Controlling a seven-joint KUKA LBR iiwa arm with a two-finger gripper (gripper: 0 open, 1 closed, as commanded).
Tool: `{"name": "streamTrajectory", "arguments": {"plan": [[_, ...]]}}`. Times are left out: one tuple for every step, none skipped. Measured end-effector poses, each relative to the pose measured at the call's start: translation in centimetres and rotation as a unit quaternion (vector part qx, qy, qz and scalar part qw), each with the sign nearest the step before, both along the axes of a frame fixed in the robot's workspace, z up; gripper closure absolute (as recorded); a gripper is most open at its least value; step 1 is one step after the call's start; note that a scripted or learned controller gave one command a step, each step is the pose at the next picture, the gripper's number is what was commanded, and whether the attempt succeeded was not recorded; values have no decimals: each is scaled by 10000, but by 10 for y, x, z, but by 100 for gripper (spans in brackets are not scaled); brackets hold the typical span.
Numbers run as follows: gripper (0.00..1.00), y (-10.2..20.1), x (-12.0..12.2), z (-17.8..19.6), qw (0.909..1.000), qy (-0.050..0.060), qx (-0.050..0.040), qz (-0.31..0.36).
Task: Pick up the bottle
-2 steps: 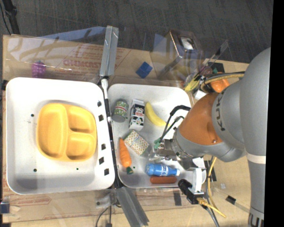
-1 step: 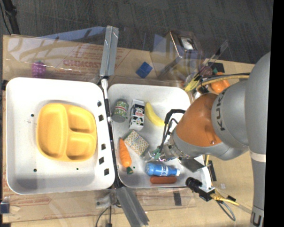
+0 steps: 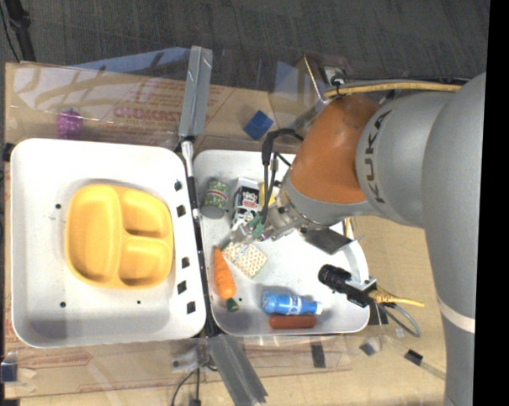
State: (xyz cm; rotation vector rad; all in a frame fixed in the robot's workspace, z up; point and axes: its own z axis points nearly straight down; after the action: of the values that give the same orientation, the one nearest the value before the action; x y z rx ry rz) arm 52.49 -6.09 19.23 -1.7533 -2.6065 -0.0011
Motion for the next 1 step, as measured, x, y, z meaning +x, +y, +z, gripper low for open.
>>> {"name": "streamTrajectory", "arguments": {"plan": [[0,0,0,0,10000,3,-1,-3]]}}
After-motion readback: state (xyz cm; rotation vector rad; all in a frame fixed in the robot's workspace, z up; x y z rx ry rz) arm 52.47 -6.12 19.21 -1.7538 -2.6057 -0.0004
